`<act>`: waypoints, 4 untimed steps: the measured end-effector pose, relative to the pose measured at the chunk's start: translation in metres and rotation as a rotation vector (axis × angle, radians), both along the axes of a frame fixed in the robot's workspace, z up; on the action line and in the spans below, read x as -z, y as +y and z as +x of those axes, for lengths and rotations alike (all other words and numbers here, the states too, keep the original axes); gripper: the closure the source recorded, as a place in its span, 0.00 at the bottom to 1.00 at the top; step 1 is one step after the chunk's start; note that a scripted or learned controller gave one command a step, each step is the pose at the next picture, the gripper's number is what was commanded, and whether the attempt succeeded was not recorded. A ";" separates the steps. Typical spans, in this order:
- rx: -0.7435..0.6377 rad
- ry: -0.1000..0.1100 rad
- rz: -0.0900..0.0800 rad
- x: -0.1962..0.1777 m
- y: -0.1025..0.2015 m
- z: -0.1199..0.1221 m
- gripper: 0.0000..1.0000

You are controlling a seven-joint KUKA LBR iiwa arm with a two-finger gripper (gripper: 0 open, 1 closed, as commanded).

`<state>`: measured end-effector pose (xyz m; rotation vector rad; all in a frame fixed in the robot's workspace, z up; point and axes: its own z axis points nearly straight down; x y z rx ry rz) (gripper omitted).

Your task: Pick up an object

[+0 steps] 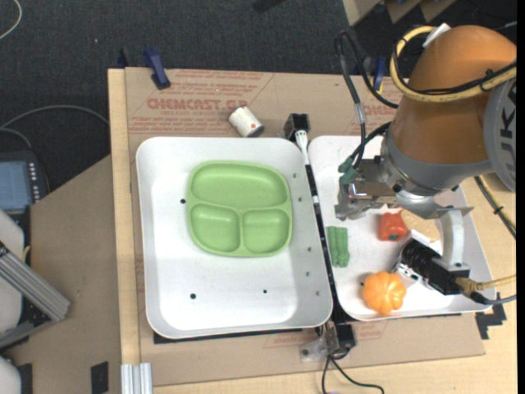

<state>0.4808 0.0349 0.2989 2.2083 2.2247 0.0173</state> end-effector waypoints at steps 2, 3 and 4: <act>-0.003 0.002 0.002 -0.077 0.163 -0.001 1.00; 0.011 0.014 -0.004 -0.077 0.128 -0.002 1.00; 0.018 0.024 -0.008 0.018 0.046 0.003 1.00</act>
